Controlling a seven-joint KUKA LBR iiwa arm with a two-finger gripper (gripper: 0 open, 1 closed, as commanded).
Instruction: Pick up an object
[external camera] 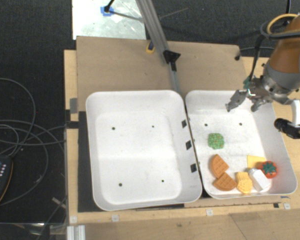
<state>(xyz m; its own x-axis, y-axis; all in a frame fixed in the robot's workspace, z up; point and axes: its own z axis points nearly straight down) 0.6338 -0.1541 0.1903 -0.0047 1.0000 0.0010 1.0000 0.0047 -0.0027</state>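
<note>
The right bin (205, 101) holds a green broccoli-like piece (216, 141) near its middle. Along its front lie two orange waffle pieces (219, 165) (225, 182), a yellow waffle piece (244, 182), a yellow wedge (255, 160), a white block (260, 180) and a red tomato-like piece (269, 169). My gripper (245, 102) hangs over the back of the right bin, well behind the green piece. Its fingers are spread apart, with nothing between them.
The left bin (135, 149) lies beside the right one, with black clips (188, 145) along the shared edge. A grey pole (155, 26) slants across the back of the bench. Cables (20, 129) trail on the floor at left.
</note>
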